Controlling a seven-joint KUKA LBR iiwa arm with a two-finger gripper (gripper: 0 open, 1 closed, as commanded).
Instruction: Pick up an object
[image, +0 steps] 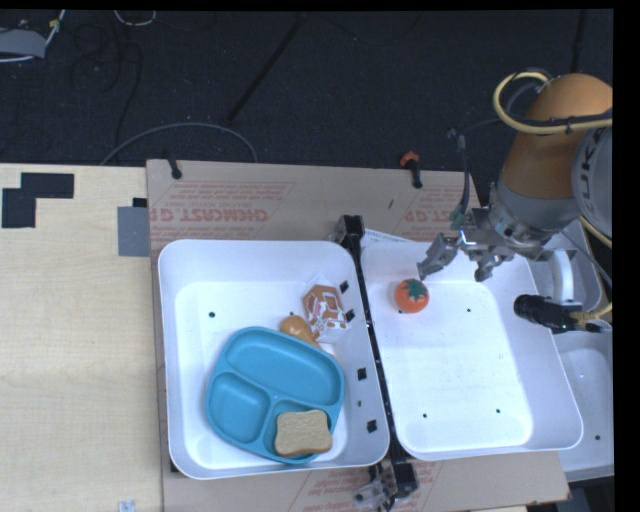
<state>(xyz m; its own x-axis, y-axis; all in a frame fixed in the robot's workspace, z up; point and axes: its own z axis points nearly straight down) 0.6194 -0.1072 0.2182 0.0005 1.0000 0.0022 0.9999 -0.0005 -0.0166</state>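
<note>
Plainly, you had the gripper hanging over the far edge of the right bin, with the arm reaching in from the right. Its fingers stood spread apart with nothing between them, which suits an approach, not a lift.

The likeliest target was the tomato, a small red-orange ball with a green top, lying alone on the right bin's floor near its far left corner. It sat close to the divider and close to the far wall, just beside the nearer fingertip but apart from it. That corner spot is, I'd judge, why the gripper hung where it did: you had little room to straddle the tomato on the wall side, so a descent from above with the fingers open made more sense than a sideways sweep. A round thing like that could roll off if one finger touched first.

The left bin held the rest: a blue tray with three compartments, tilted against the near right corner, with a biscuit resting in its nearest compartment. Just beyond the tray's far rim lay a small orange lump and, touching it, a brown-and-white packet whose make you could not tell from this height. Both bins sat side by side on a cardboard sheet on the desk.

Nothing was yet picked up; the task was at its reaching stage.
</note>
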